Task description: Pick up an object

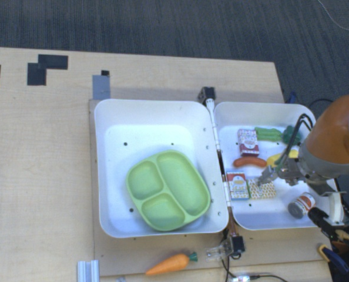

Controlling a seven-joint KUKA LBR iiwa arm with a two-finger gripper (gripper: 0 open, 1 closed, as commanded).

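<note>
My gripper (268, 178) hangs low in the right bin (262, 219), coming in from the right, directly above a tan waffle-like piece (262, 191). Just left of it lies a small red and white box (238, 187). An orange-red sausage (249, 163) lies behind the gripper, and a yellow item (274, 157) is partly hidden by the wrist. A taller red and white carton (248, 141) and a green item (269, 134) lie at the back. A small can (302, 205) lies on its side at the front right. Nothing is seen held.
The left bin (113, 157) holds a green divided plate (168, 190). A toy carrot (171, 264) lies on the bench in front of the bins. The grey and orange arm (333, 145) covers the right bin's right side.
</note>
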